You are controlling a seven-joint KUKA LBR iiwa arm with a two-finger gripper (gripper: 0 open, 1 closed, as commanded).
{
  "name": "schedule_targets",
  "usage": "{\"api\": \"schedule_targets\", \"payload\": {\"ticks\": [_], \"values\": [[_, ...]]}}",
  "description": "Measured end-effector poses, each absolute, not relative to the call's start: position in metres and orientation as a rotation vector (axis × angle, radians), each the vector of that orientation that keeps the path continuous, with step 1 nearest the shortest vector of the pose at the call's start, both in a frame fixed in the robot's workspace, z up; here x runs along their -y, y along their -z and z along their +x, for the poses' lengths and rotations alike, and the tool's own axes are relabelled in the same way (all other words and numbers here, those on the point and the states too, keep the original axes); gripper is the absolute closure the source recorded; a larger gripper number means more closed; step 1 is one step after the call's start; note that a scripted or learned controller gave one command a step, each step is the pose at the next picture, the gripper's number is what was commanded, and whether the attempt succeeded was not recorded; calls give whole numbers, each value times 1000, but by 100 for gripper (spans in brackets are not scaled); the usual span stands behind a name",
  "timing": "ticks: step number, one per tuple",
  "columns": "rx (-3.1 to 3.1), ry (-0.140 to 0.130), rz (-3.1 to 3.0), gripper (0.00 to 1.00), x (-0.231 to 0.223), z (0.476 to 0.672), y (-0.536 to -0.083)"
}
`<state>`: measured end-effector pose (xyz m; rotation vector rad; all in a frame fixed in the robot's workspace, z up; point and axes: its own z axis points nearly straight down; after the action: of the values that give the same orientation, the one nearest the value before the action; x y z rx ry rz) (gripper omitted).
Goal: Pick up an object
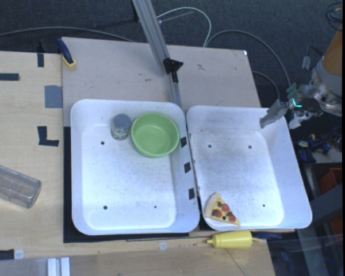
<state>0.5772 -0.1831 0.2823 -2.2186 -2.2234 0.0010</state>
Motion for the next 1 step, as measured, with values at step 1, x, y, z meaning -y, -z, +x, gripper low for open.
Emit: {"api": "schedule_targets", "payload": {"ticks": [1], "values": [[2221,-6,-2217,0,185,582,-237]]}}
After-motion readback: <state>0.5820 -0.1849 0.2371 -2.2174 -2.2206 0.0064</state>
